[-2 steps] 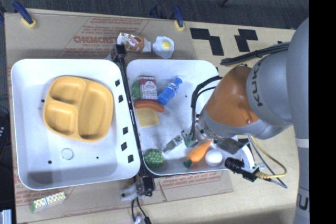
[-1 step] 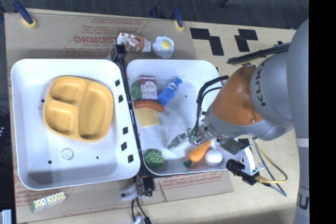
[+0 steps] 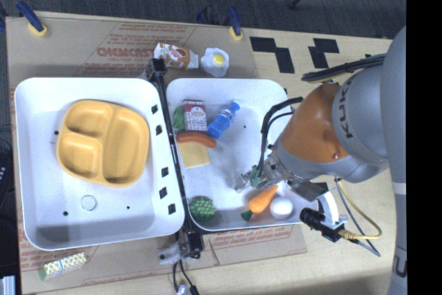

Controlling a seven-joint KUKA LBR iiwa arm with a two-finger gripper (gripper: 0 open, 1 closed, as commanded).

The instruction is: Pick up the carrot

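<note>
The orange carrot (image 3: 262,199) with a green stub lies near the front edge of the right bin (image 3: 238,90), tilted, with a white egg (image 3: 281,208) touching its right side. My gripper (image 3: 250,179) hangs low just above and left of the carrot's upper end, under the orange wrist band (image 3: 311,131). Nothing is seen held in it. The arm's bulk hides the bin's right wall.
The right bin also holds a green broccoli (image 3: 202,207), a sausage (image 3: 196,139), a cheese slice (image 3: 195,156), a blue bottle (image 3: 222,119) and a red box (image 3: 194,115). A yellow divided plate (image 3: 103,141) lies in the left bin (image 3: 34,217).
</note>
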